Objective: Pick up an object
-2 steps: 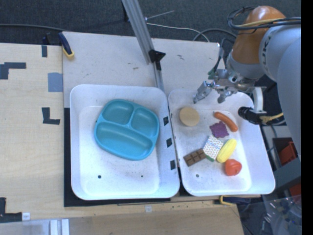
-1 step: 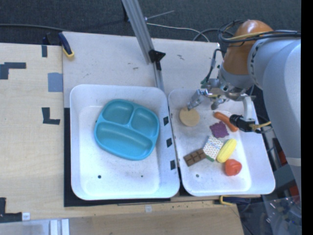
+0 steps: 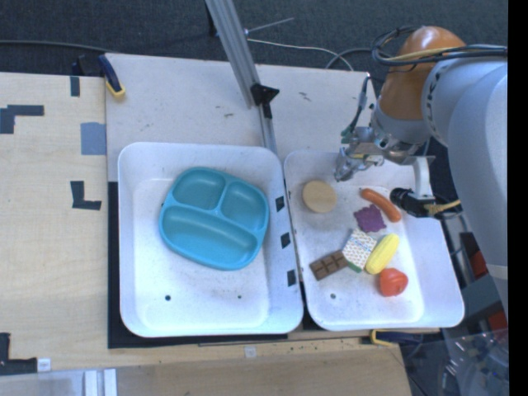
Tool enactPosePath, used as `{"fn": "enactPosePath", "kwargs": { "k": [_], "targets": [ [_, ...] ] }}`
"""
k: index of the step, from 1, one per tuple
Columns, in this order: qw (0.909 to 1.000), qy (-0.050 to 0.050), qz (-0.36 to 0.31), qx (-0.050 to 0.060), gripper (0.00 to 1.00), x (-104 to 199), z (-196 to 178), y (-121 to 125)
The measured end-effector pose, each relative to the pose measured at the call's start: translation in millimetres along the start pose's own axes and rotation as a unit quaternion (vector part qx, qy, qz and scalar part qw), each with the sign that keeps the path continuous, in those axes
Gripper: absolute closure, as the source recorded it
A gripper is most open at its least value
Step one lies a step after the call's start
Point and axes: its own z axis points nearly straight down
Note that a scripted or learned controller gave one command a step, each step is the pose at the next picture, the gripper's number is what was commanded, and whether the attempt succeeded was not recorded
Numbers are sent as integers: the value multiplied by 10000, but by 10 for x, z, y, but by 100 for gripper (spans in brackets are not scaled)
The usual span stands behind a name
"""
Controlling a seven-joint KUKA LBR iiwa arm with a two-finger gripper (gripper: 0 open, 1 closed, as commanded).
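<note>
My gripper point(image 3: 345, 170) hangs over the back of the right bin point(image 3: 437, 304), just above and right of a round tan biscuit point(image 3: 318, 196). Nothing shows between its fingertips. On the bin floor lie an orange carrot point(image 3: 380, 204), a purple piece point(image 3: 370, 219), a checked white-and-green block point(image 3: 358, 249), a yellow corn cob point(image 3: 382, 253), a brown chocolate bar point(image 3: 328, 265) and a red tomato point(image 3: 393, 282).
A blue divided plate point(image 3: 214, 218) lies in the left bin point(image 3: 136, 304). A metal pole point(image 3: 235, 40) slants up from between the bins. The arm's grey body and orange band point(image 3: 417, 73) fill the upper right.
</note>
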Motion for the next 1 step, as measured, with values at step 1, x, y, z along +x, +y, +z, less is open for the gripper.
{"fn": "enactPosePath", "kwargs": {
  "k": [1],
  "targets": [
    [10000,4,7,-25,100,36,-430,-5]
  ]
}}
